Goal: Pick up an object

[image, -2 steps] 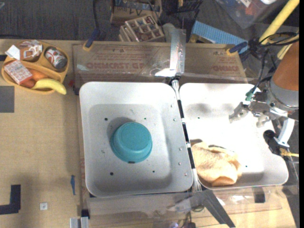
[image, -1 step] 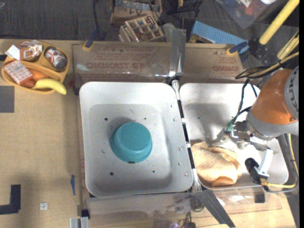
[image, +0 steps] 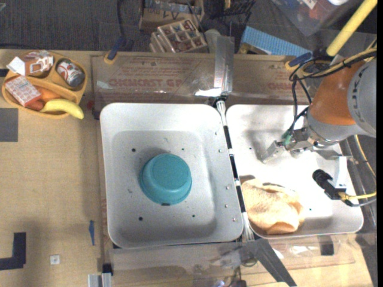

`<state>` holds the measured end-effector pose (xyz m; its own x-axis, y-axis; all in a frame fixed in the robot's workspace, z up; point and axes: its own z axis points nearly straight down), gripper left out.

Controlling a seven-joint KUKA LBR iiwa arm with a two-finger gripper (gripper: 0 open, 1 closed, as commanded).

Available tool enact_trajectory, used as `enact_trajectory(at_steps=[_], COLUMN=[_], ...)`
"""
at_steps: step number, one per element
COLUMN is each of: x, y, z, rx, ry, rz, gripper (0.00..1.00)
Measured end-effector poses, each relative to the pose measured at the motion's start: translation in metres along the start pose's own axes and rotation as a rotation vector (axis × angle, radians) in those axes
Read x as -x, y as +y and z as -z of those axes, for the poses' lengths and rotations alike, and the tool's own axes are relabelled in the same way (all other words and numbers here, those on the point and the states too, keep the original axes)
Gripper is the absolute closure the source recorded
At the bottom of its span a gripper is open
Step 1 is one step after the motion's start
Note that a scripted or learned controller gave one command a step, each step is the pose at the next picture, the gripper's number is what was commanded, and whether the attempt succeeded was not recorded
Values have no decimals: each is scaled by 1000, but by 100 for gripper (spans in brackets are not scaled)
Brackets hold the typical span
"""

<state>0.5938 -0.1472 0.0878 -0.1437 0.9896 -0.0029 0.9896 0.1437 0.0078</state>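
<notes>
Gripper (image: 267, 151) hangs low in the right bin (image: 353, 223), toward its back half; can't tell how the jaws sit from this angle, nothing visibly held. Pick not done yet. Nearest candidate: tan cloth-like lump (image: 272, 207) in the same bin's front-left corner, near but apart from the tool. Teal bowl (image: 166, 178) sits upside down mid left bin (image: 114, 160), well apart.

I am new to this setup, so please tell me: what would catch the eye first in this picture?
First the teal bowl, upside down in the middle of the left bin. Then the tan cloth, crumpled in the right bin's near corner, and the arm's orange band above that bin, with the gripper low over its floor.
</notes>
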Motion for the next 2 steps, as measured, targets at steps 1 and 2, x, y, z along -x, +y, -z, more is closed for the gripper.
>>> enact_trajectory(at_steps=[1,2], x=[2,-41], y=[-37,-107], z=[0,2], rx=[-3,0], ry=[2,3], rz=[-186,40], gripper=[0,0])
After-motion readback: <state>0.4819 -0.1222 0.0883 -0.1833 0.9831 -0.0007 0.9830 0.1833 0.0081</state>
